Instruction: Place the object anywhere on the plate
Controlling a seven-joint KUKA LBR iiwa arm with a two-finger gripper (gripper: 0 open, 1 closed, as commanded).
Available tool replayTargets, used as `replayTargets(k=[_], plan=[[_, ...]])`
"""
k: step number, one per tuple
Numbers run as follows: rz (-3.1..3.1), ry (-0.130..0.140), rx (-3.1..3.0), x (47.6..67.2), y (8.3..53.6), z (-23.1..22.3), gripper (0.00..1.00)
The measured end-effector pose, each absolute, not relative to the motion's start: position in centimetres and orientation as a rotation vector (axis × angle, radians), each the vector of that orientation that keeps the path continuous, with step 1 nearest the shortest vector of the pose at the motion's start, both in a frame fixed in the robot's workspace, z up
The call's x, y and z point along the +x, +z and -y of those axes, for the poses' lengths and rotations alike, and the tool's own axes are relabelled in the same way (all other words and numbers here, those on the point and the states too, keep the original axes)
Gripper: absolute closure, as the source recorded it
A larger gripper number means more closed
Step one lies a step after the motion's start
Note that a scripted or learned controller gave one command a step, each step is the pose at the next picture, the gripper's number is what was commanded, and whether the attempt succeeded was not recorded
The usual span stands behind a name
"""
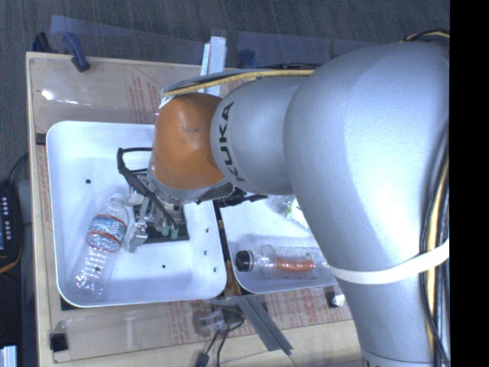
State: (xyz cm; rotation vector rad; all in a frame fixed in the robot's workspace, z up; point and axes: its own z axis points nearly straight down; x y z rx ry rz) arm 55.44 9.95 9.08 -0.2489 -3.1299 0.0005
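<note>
The grey arm reaches in from the right and fills much of the right half of the scene, its big rounded link passing over the right bin. Its orange band sits above the wrist, which points down and leftward into the left bin. The gripper hangs low over the middle of that bin, close to the bin floor, and whether it is wide, narrow or holding anything cannot be told from here.

A clear plastic water bottle with a red-and-blue label lies on its side in the left bin, slanting from the near left corner up toward the gripper. Its cap end is just beside the gripper; contact cannot be judged.

In the right bin, a second clear bottle with a black cap lies on its side near the front edge, something orange inside it, partly covered by the arm. Both bins rest on the wooden surface.
</note>
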Motion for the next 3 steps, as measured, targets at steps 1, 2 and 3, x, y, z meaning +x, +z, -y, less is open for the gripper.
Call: replayTargets(k=[1,2,3], plan=[[3.13,0.001,-0.249,55.44,9.08,-9.95,0.0],[3.13,0.001,-0.249,55.44,9.08,-9.96,0.0],[3.13,0.001,-0.249,55.44,9.08,-9.96,0.0]])
